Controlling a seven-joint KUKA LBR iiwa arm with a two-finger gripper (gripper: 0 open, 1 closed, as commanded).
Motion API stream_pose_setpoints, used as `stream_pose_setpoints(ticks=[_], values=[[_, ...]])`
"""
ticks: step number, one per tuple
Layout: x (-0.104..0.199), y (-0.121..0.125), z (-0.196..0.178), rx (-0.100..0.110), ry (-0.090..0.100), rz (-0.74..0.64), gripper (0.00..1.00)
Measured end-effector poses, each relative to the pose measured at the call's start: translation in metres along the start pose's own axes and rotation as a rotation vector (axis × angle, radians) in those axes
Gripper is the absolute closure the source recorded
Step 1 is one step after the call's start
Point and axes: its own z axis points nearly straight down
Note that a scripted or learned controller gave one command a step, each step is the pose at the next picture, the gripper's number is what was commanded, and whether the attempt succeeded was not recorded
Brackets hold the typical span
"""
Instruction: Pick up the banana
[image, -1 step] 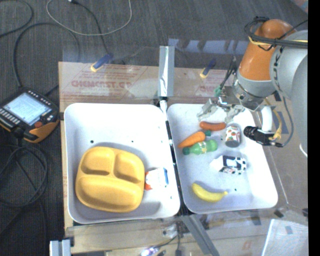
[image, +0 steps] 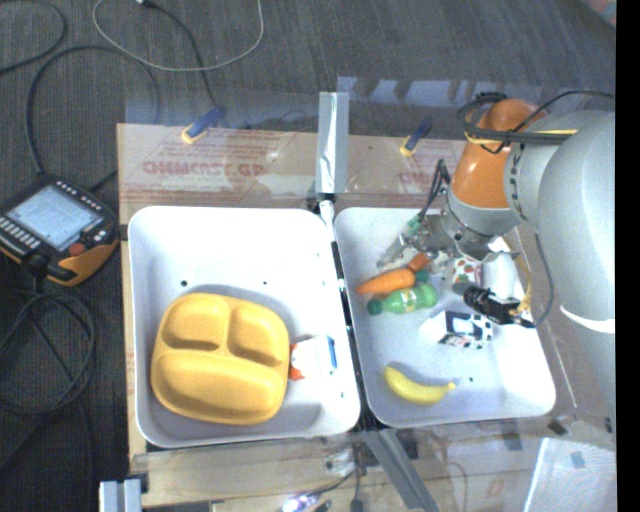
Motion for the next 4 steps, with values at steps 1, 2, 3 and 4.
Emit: stream_pose_setpoints(ticks=[1, 2, 3, 4], values=[[0.001, 0.000, -0.008, 0.001, 0.003, 0.000, 1.00], [0.001, 0.000, -0.008, 0.001, 0.003, 0.000, 0.00], [-0.011, -0.048, 0.004, -0.010, -0.003, 0.040, 0.00], [0.014, -0.106, 0.004, -0.012, -0.003, 0.044, 0.00]])
